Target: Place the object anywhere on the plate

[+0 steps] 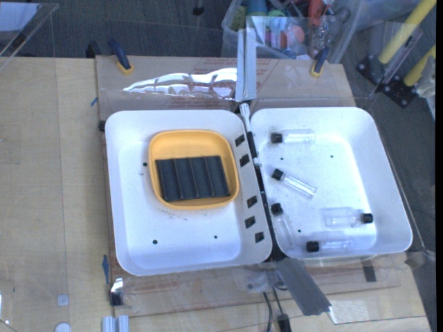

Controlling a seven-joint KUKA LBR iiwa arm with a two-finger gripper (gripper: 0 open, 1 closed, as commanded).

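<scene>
A yellow plate holding a dark ridged block sits in the left bin; clear vials lie in the right bin.

black ridged object flat on yellow plate

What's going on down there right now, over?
Dark ribbed block lying flat on the yellow plate, left bin. Clear vials scattered in right bin. Nothing on top of the block.
</scene>
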